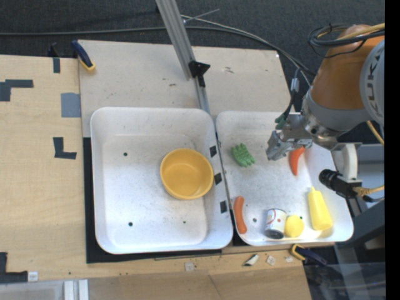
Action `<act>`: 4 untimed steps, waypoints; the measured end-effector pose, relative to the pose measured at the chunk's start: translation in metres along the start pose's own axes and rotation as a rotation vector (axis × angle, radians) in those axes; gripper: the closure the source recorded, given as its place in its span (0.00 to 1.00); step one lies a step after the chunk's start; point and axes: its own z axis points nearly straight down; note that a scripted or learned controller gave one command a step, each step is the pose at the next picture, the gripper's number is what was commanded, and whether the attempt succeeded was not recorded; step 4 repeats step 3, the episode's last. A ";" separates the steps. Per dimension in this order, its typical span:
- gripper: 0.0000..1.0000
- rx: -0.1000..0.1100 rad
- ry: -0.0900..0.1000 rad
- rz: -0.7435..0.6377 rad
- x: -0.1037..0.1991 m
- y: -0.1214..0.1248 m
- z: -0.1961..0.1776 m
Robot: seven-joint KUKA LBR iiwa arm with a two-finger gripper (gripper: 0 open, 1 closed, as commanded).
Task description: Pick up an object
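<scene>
Here, hand [279,147] beside carrot [294,161]

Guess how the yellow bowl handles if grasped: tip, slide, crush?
The yellow bowl sits upright and wide, so tipping seems unlikely. It looks like smooth plastic, probably light and stiff, so a rim pinch may slip. Pushed, it would likely slide across the left bin.
</scene>
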 end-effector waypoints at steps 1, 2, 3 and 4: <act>1.00 0.003 -0.002 0.001 0.052 0.005 0.014; 1.00 0.001 0.000 -0.002 0.108 0.007 0.010; 1.00 0.002 -0.001 -0.002 0.169 0.001 0.008; 1.00 0.002 -0.001 -0.002 0.169 0.001 0.008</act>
